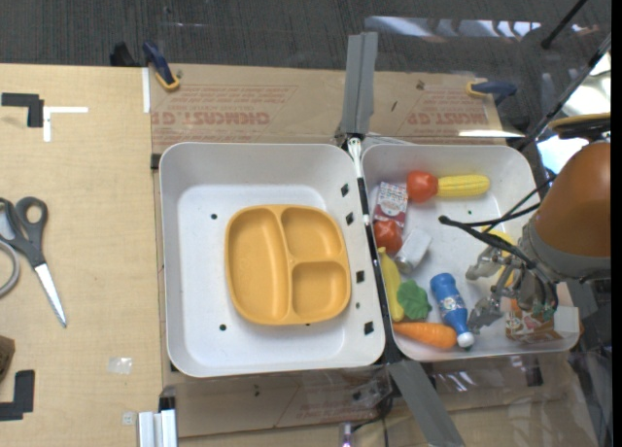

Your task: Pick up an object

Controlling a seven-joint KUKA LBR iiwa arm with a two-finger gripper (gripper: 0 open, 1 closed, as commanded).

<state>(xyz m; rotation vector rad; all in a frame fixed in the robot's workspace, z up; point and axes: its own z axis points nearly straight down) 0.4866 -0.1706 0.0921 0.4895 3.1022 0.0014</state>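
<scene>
My gripper (478,292) hangs over the lower right part of the right bin (505,158), its two metal fingers (481,268) spread open with bare bin floor between them. Just left of it lies a blue bottle (447,299) with a white cap, and below that an orange carrot (426,335). Green broccoli (412,297) and a yellow banana (391,278) sit by the bin's left wall. Farther back are a corn cob (463,184), a tomato (421,185) and a red packet (391,200). A printed packet (533,324) is partly hidden under the wrist.
The left bin (185,241) holds an orange divided plate (289,263). Scissors (34,251) lie on the wooden bench at far left. Blue clamps (160,64) pin the cardboard behind the bins. Black cables (476,229) cross the right bin toward the arm.
</scene>
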